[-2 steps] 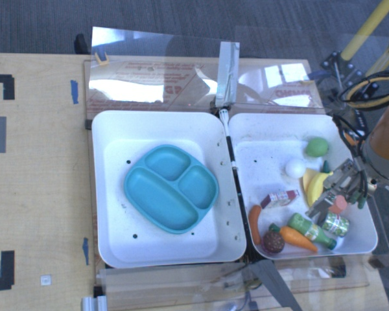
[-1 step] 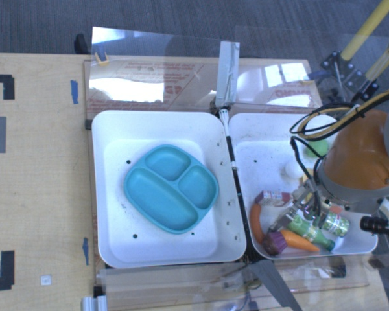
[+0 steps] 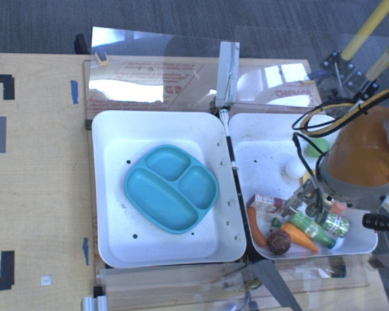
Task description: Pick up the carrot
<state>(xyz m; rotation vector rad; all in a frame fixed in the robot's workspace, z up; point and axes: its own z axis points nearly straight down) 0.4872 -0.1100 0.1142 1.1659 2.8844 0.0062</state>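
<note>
Camera view: grey arm with orange band (image 3: 363, 151) reaches in from the right and bends down over the right white bin (image 3: 266, 144). Two-finger gripper (image 3: 305, 203) hangs low above the clutter, just above the green bottle (image 3: 314, 229). Fingers blur into the items; can't tell if open or closed. Orange tapered carrot (image 3: 299, 236) lies near the bin's front edge, touching the dark round fruit (image 3: 279, 241). Left white bin (image 3: 110, 173) holds the blue divided plate (image 3: 171, 188).

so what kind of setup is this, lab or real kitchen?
Most likely a robot lab test bench: two white bins side by side on a wooden bench, toy food such as a carrot, and a blue divided plate.
</note>
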